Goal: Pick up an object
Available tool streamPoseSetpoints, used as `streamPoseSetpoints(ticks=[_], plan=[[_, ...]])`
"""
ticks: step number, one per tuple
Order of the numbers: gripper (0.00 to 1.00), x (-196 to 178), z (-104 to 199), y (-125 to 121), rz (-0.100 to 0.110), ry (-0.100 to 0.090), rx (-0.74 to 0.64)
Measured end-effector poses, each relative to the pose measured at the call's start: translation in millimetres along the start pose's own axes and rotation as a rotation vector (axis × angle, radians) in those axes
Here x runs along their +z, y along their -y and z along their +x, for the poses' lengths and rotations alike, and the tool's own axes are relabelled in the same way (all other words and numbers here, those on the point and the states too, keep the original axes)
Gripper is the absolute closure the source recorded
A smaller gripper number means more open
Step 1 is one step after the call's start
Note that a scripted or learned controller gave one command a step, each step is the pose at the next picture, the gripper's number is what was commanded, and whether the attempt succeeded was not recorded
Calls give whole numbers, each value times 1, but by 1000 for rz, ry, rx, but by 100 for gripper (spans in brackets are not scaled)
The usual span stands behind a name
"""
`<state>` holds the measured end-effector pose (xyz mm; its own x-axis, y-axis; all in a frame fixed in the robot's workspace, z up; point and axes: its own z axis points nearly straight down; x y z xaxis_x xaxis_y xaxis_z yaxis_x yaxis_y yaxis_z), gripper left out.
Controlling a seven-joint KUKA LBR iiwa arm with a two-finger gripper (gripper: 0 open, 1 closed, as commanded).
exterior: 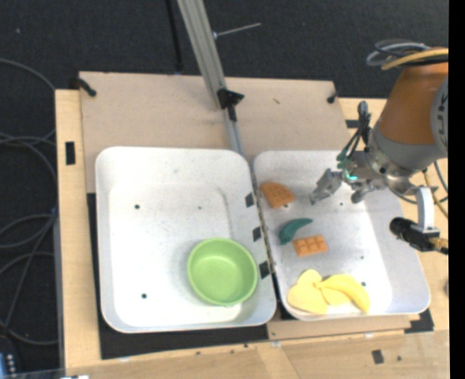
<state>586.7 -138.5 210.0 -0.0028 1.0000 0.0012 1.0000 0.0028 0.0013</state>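
My gripper hangs over the upper part of the right bin, its two fingers spread open with nothing between them. Left of it an orange wedge-shaped piece lies near the bin's left wall. Below that sit a teal curved piece and a small orange waffle-like block. A yellow banana-like bunch rests at the bin's front edge. The left bin holds a green bowl at its front right.
A metal pole rises slantwise behind the bins. The arm's orange band and grey wrist stand over the right bin's far right side. Cables lie on the dark floor to the left.
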Motion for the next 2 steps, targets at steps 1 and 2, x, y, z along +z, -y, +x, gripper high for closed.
streamPoseSetpoints(ticks=[1,2], plan=[[0,53,-11,-3,5,3,4],[0,102,-14,-5,-5,5,7]])
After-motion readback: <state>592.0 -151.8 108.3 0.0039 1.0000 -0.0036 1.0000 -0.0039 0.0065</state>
